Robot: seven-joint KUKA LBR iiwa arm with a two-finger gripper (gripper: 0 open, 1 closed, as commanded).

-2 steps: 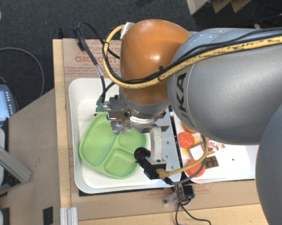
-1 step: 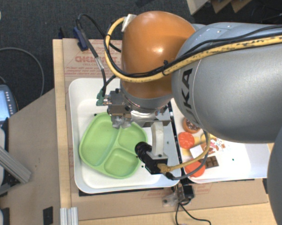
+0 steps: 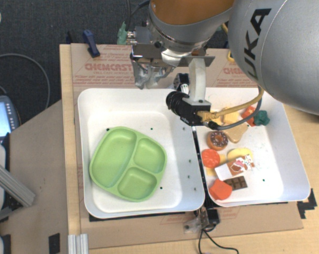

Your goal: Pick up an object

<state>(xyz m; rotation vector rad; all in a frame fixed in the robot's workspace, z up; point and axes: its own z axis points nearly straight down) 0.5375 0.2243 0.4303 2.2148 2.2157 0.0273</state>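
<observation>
Nearest the camera, the green tray [image 3: 129, 163] is sitting in the left bin [image 3: 90, 110]. Right of the tray, the right bin [image 3: 286, 142] is holding the toy food: orange piece [image 3: 221, 190], choc bar [image 3: 237, 183], donut [image 3: 219, 139]. Beyond the tray, the jaws [image 3: 149, 77] are hanging over the left bin's far rim w/ nothing visibly gripped; open or closed, can't tell. Approach step, I'd judge; next calls for crossing to the food and descending.

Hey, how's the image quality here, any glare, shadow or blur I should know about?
Camera view: lighting even, mild glare on the right bin rim; soft shadow under the green divided plate; the arm up close looks slightly soft; toy food stays sharp.
</observation>
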